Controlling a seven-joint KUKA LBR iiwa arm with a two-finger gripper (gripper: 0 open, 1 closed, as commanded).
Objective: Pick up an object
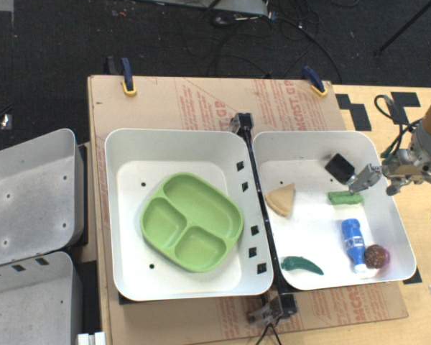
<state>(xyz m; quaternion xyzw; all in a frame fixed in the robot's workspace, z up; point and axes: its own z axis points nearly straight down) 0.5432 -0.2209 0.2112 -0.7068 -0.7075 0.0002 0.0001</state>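
Gripper (365, 179) reaches in from the right, angled down-left, holding nothing

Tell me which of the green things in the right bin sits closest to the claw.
The small flat green block, just under the claw near the black square. The dark green curved pepper-shaped piece lies far off by the bin's front edge.

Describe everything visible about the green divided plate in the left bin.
The green divided plate is light green, looks like smooth plastic, and has rounded corners with three compartments: one long section and two smaller ones. It lies flat, right side up and turned at an angle on the floor of the left bin, near its middle. Nothing sits in it or touches it besides the bin.
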